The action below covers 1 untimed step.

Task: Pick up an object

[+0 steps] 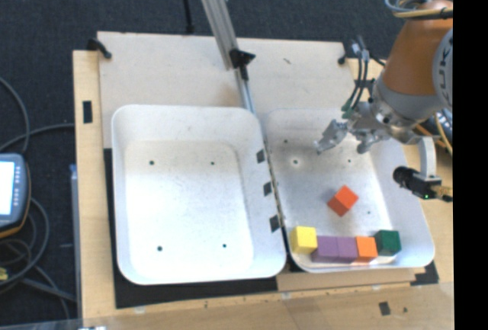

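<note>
My gripper (347, 139) hangs over the back of the right bin (305, 123), its two fingers spread open with nothing between them. An orange cube (343, 200) lies tilted in the middle of that bin, in front of and below the gripper, apart from it. Along the bin's front wall sits a row of blocks: a yellow cube (305, 238), a purple block (337, 248), a small orange block (367, 247) and a green cube (388, 241).
The left bin (130, 130) stands beside the right one, sharing a middle rim. A slanted aluminium post (217, 12) rises behind the bins. A handheld screen (11, 191) sits off the bench at far left.
</note>
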{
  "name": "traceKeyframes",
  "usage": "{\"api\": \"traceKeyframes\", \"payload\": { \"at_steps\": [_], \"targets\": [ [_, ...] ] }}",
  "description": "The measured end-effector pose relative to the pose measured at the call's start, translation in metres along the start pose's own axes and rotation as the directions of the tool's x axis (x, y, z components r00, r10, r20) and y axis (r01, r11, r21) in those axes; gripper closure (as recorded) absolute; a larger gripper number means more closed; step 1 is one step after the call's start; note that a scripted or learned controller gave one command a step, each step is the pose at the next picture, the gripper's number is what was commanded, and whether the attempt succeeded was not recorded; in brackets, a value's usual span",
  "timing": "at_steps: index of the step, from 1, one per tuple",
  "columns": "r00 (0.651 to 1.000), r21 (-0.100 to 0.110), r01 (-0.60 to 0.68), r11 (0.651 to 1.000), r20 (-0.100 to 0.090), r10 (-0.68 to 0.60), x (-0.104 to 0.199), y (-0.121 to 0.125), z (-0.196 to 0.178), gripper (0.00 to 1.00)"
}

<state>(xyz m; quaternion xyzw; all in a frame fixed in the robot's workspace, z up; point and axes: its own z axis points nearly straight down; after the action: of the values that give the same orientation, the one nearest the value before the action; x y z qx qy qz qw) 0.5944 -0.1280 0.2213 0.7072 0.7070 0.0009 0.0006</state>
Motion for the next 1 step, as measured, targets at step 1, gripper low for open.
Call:
{"api": "traceKeyframes", "payload": {
  "at_steps": [1],
  "targets": [
    [1.0, 0.01, -0.003, 1.0, 0.001, 0.003, -0.0358, -0.0277, 0.0976, 0.0]
  ]
}}
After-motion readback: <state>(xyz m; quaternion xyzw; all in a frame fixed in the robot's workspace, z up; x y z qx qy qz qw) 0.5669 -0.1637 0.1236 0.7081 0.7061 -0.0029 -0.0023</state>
